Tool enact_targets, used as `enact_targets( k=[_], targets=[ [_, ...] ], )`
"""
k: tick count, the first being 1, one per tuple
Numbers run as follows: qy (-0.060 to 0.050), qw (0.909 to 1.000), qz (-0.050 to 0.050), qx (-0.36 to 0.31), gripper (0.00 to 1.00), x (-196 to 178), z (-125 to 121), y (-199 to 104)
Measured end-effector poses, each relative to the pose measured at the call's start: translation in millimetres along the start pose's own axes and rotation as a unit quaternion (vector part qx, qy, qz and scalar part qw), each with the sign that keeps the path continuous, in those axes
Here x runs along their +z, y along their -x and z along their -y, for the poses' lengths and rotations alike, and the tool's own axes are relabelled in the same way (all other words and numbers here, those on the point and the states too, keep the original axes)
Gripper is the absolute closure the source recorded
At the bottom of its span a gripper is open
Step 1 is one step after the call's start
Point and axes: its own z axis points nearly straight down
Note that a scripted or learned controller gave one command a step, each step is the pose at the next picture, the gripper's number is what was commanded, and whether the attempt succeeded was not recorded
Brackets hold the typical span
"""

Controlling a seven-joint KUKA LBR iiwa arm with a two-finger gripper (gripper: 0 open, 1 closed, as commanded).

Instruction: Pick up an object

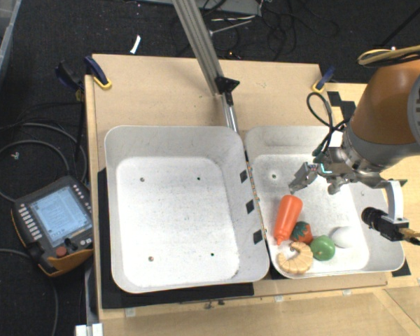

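A wooden tabletop (pixel 280 82) carries two shallow white bins side by side. The left bin (pixel 126 145) sits beside the right bin (pixel 280 142), which holds a cluster of toy foods near its front edge: an orange carrot (pixel 288 215) lying at a slant, a small red piece (pixel 302 232), a green round piece (pixel 323 248), a tan scalloped piece (pixel 295 258) and a white egg-like ball (pixel 344 237). The grey and orange arm (pixel 388 110) reaches in from the right. Its pincer (pixel 315 177) hangs above the right bin, just behind the carrot, fingers apart and gripping nothing.
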Motion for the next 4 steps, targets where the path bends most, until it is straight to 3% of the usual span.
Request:
enact_targets(
  k=[1, 3, 4],
  targets=[
    [0.002, 1.0, 0.0, 0.001, 0.0, -1.7, -0.8, 0.3],
    [0.0, 1.0, 0.0, 0.001, 0.0, 115.8, 1.2, -4.2],
    [0.002, 1.0, 0.0, 0.002, 1.0, 103.1, -0.1, -3.9]
  ],
)
